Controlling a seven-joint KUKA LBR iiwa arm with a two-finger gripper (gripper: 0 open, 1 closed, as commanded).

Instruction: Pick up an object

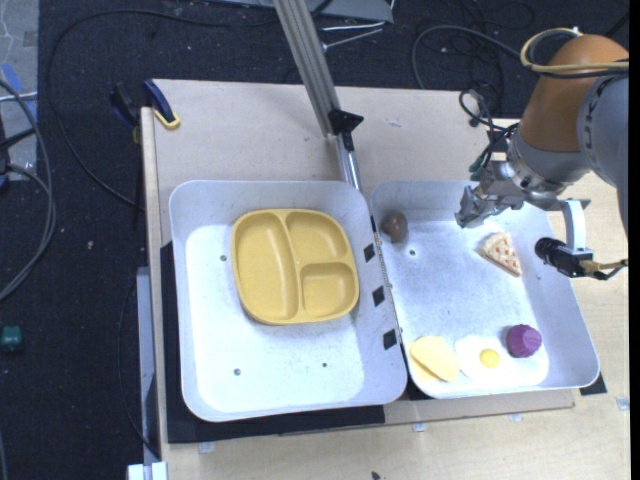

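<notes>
The grey arm with the orange band reaches in over the right-hand shallow white bin, and its jaws hang low near that bin's far edge. Whether the jaws are open or shut cannot be told from here; nothing shows between them.

Nearest object: a triangular pizza-slice toy, tan with red spots, lying flat on the bin floor just beside the jaws, toward the bin's right edge and apart from them. Its long axis runs diagonally, from the far-left end down toward the near-right.

Other contents of the right bin: a small brown rounded object by the far-left corner; along the near edge, a yellow flat wedge, a white fried-egg toy with a yellow yolk touching it, and a purple rounded piece near the egg's right side.

The left-hand shallow white bin holds one yellow plastic divided tray with three compartments, set toward its far-right portion.
</notes>
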